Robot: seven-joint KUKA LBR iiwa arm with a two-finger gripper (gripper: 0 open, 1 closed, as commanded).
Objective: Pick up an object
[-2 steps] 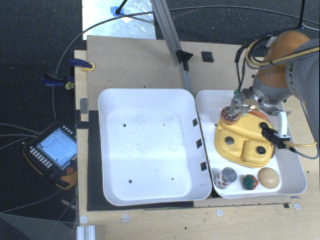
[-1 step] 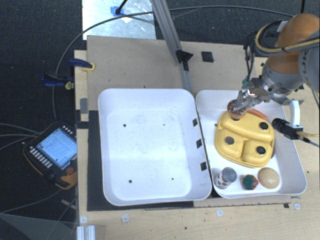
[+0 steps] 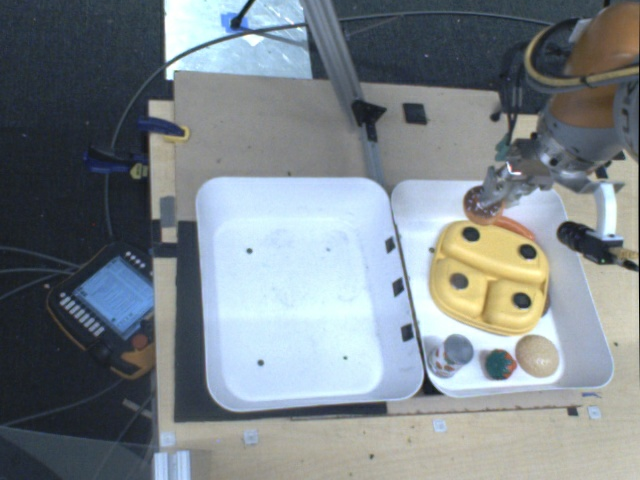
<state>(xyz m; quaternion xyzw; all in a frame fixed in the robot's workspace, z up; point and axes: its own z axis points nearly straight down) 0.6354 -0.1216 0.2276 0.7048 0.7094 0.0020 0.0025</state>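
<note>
Grey arm (image 3: 585, 133) — orange band, black cables.

The arm (image 3: 590, 58) is cut off by the right and top edges; the gripper (image 3: 497, 196) fingertips blur into a small brownish object (image 3: 481, 206) beneath; an orange item (image 3: 516, 227) lies mostly hidden behind the yellow moulded piece (image 3: 490, 276); the 3 small objects (image 3: 490, 358) are too small to identify

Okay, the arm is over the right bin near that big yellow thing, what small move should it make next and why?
Probably a short descent. The pincer hovers at the right bin's far edge over a small brown round object, just beyond the yellow molded piece, with nothing visibly gripped.
</note>
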